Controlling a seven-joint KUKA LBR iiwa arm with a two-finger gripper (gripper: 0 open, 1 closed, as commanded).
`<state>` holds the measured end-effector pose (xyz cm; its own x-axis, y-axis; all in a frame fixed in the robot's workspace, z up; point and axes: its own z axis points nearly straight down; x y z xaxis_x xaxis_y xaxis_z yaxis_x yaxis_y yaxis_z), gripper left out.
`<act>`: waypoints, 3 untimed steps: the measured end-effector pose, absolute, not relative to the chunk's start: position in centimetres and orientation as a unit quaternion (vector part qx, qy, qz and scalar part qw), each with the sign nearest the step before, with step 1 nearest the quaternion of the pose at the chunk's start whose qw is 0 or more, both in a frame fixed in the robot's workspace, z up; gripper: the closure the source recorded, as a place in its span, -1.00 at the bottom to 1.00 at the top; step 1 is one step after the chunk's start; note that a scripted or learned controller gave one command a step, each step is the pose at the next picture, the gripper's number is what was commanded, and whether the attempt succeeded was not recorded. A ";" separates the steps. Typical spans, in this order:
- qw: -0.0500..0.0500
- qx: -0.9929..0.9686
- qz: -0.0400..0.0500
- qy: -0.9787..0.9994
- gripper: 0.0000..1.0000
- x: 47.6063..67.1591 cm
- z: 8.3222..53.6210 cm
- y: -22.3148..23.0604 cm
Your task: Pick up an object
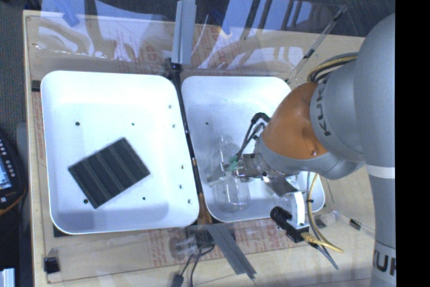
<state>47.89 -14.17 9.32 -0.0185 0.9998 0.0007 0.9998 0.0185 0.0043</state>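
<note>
Camera view, arm: the grey arm with its orange band comes in from the right of the frame and bends down over the right bin (201,111), its wrist covering the bin's lower right part.
Gripper: the gripper (243,170) sits low in the right bin, at the lower middle of the frame; how far its fingers are spread I cannot tell, nor whether they have anything.
Clear cup: a see-through plastic cup (228,188) seems to lie in the right bin, just left of and below the gripper; its edges are faint against the white floor.
Dark panel: a flat ribbed black panel (109,172) lies slantwise in the left bin (60,97), well apart from the gripper.
Risk, cup: it looks light and slippery, so it could likely squirt out or roll toward the bin wall.
Risk, aim: the faint outline could make the program close beside it and lift nothing.
Risk, cables: loose cables by the wrist hang near the counter (349,228) and might snag.
</note>
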 end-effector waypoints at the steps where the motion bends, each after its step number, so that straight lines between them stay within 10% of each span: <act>1: 0.002 0.677 0.000 0.736 -1.00 60.8 9.4 -11.7; 2: -0.001 0.686 0.000 0.728 -1.00 60.8 16.7 -18.7; 3: -0.003 0.732 -0.001 0.681 -1.00 55.4 15.2 -15.2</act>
